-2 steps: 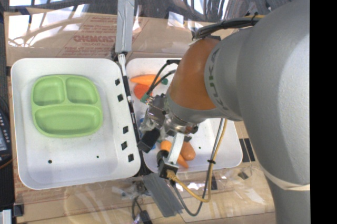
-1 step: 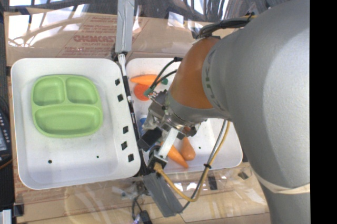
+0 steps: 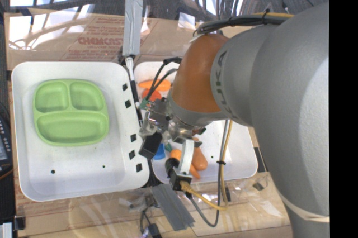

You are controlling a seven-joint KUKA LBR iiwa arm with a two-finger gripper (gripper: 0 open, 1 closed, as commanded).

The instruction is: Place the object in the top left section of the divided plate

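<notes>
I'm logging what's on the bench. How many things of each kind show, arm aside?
White bins: 2, left and right
Green divided plate: 1
Orange items visible in the right bin: 2, one upper, one lower
Blue item: 1
Total: 6; the arm may hide more.

Illumination bright and even. Strong glare streaks on the clear plastic sheeting point(image 3: 50, 8) along the bench's far edge. The shallow white left bin point(image 3: 28, 136) reads near overexposed. The grey, orange-banded arm point(image 3: 263, 91) appears soft-focused close to camera. Shadows faint.
</notes>
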